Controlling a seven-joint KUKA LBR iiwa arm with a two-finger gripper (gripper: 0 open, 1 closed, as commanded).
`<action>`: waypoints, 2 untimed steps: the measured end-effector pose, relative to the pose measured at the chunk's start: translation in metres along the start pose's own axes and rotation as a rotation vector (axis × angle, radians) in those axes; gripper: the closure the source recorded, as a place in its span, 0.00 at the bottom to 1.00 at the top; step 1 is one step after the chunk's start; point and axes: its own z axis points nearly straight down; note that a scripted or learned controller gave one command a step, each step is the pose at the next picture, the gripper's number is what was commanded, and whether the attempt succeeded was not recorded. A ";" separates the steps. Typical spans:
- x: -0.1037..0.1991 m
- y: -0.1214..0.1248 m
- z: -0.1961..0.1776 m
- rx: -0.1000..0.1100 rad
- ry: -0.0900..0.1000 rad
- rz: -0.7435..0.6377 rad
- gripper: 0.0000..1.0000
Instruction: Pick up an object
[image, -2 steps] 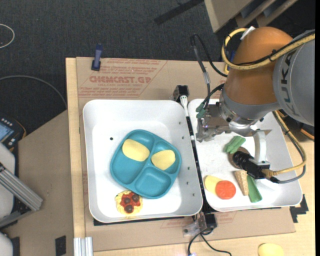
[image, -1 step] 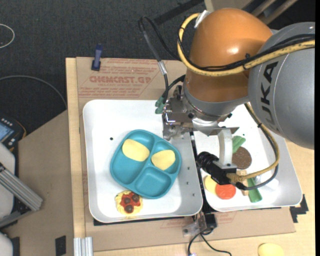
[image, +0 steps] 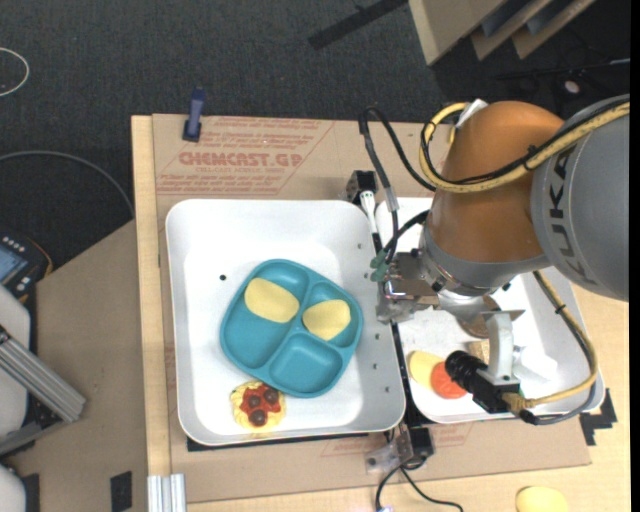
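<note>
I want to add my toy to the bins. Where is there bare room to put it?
The left bin has the most room: bare floor along its far edge, above the blue divided plate, and down its left side. Its near edge is tighter, with a small yellow and red toy there. The right bin is crowded by the arm and an orange and yellow toy.

stood on dark grey carpet (image: 150, 50), with a brown board bench top (image: 240, 150) printed in red lettering across the upper middle of the frame. showed thin pale cable loops (image: 12, 70) at upper left, cardboard pieces (image: 480, 30) at upper right, and a metal rail (image: 40, 385) at lower left.
</note>
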 end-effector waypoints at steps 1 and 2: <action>-0.050 0.013 0.073 0.001 0.000 0.001 1.00; -0.026 0.003 -0.077 -0.027 0.004 -0.010 1.00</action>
